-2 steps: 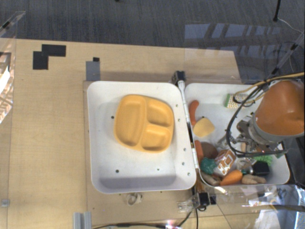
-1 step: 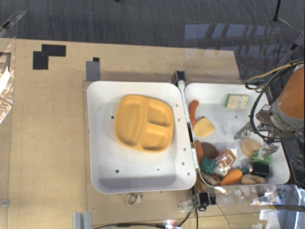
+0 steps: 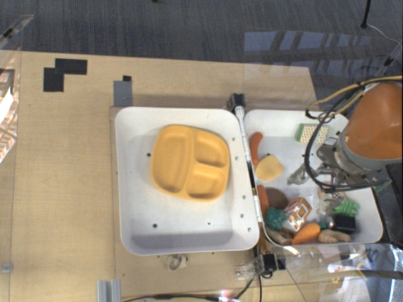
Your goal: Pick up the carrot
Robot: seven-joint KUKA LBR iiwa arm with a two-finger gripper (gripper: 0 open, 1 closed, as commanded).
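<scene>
The carrot [image 3: 306,233] is a short orange piece lying near the front edge of the right bin [image 3: 286,126], between a wrapped snack [image 3: 298,211] and a beige knobbly root [image 3: 330,236]. My arm comes in from the right, and its orange band [image 3: 376,126] hangs over the right side of that bin. The gripper [image 3: 327,197] points down below the wrist, a little behind and to the right of the carrot, with cables and wrist parts partly hiding it. I see nothing held in it.
The right bin also holds a red sausage [image 3: 255,146], a yellow cheese wedge [image 3: 269,167], a brown item [image 3: 263,197], a teal item [image 3: 275,219], green [image 3: 346,206] and black [image 3: 344,223] pieces, and a dotted green block [image 3: 313,132]. A yellow divided plate [image 3: 190,162] lies in the left bin [image 3: 135,187].
</scene>
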